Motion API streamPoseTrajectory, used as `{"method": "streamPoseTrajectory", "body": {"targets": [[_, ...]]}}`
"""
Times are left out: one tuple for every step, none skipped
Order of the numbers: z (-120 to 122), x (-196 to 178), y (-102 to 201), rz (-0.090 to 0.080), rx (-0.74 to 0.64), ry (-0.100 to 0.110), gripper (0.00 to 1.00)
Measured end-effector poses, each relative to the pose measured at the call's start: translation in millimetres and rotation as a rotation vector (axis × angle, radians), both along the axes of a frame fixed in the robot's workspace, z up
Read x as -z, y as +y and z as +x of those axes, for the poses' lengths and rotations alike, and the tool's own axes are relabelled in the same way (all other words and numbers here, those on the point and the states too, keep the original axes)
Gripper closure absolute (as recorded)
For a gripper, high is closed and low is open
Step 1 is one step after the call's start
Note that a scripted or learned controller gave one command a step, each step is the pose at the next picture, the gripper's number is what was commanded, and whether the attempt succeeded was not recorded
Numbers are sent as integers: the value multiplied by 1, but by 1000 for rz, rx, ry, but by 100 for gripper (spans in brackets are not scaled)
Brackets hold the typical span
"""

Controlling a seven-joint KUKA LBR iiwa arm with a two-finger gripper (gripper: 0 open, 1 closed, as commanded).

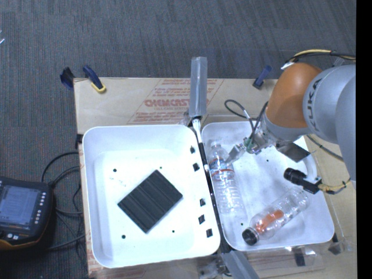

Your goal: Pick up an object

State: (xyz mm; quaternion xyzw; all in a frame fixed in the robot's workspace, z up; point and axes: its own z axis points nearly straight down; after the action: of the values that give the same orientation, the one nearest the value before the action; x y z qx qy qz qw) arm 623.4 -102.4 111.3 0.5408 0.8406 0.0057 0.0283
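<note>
clear water bottle (pixel 226 182) – light, slick, crushable; grip mid-body across width | gripper (pixel 239 150) near cap end; jaws' state – cannot tell

Dark grey carpet floor (pixel 116 28); wooden bench top (pixel 133 97) — blue clamps (pixel 67 77) at its corners.

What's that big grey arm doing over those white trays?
It is trying to pick something up. The arm's hand is down in the right bin, beside a clear water bottle lying along its left wall. Another clear bottle, with something orange inside, lies nearer the front. A dark ridged slab sits in the left bin.
</note>
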Motion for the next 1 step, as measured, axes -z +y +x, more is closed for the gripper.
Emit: {"method": "streamPoseTrajectory", "body": {"targets": [[-11,-1,0,-3,-14,-4,0]]}}
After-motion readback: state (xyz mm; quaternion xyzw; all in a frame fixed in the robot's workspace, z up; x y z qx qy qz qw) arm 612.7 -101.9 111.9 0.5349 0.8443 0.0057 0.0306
